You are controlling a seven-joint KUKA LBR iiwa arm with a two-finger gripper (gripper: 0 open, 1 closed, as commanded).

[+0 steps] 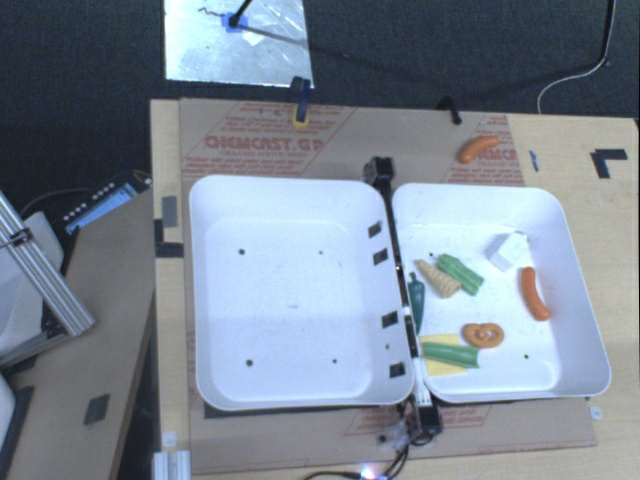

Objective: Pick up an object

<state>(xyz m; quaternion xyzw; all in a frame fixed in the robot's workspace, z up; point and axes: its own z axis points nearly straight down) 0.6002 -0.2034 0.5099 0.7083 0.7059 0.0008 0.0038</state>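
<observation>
Objects sit loose in the right bin (575, 298), toward its left and middle, probably dumped there as pick targets: one white block (507, 250), one orange sausage (535, 294), one pretzel (483, 335), one yellow slab (443, 349) under a green piece (460, 355), one cone (436, 278), one green pod (461, 273), one dark pepper (416, 298) at the divider. Second sausage (478, 149) lies on the board (330, 133) behind the bin. Left bin (290, 288) beside it. Gripper state: cannot tell. Nothing picked yet.
</observation>
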